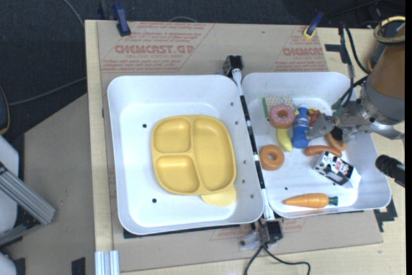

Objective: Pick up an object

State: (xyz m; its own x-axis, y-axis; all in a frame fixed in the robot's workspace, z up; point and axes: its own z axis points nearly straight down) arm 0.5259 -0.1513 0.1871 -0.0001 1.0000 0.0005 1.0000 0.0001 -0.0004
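Whether the pincer (pixel 325 127) is open or closed I cannot tell; crowding the blue plastic bottle (pixel 300 128) and small orange sausage-shaped toy (pixel 317 151), it may knock either aside.

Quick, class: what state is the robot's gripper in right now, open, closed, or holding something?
Gripper: low in the right bin, next to the blue bottle; whether it is open, closed or holding anything cannot be told.

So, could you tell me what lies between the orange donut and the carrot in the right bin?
Nothing: in the camera view, bare white bin floor separates the orange donut from the carrot. The black-and-white patterned item sits off to the right.
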